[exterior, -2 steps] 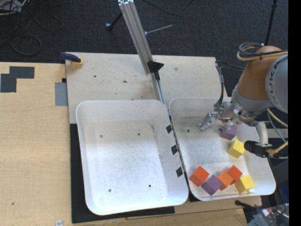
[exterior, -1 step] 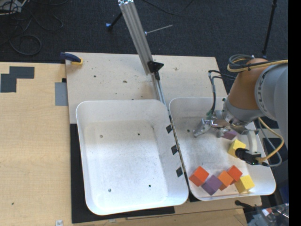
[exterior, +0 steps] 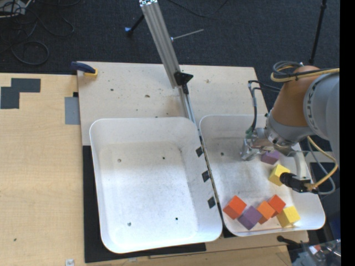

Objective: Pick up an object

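Two shallow white bins side by side on a pale, speckled table [exterior: 133, 93]. Both of smooth moulded plastic with rounded corners, dusted with fine dark specks. Left bin [exterior: 111, 143] broad and near square; right bin [exterior: 222, 132] narrower, its rim touching the left one's along a shared edge marked by three small black clips [exterior: 205, 175].

Seven small blocks in the right bin, all matt and sharp-edged, cube-like:
- Two purple: purple block by the gripper [exterior: 270, 157] at the far right wall, lower purple block [exterior: 249, 217] in the near cluster.
- Two yellow: upper yellow block [exterior: 279, 174] just below the first purple one, corner yellow block [exterior: 288, 216] at the near right corner.
- Three orange to red-orange: left orange block [exterior: 236, 206], middle orange block [exterior: 266, 210], right red-orange block [exterior: 276, 203].

Five of these crowded along the near rim, several touching.

Gripper [exterior: 249, 150], metallic and grey, low over the right bin's far half, just left of the purple block by the gripper. Open or closed: cannot tell. Nothing visibly held. Above it, the arm [exterior: 310, 104], smooth grey with a glossy orange band, trailing thin cables.

One ribbed aluminium post [exterior: 163, 43] slanting up from the table's far edge, topped with a checkered tag. One blue and yellow clamp [exterior: 84, 68] at the table's far left corner.
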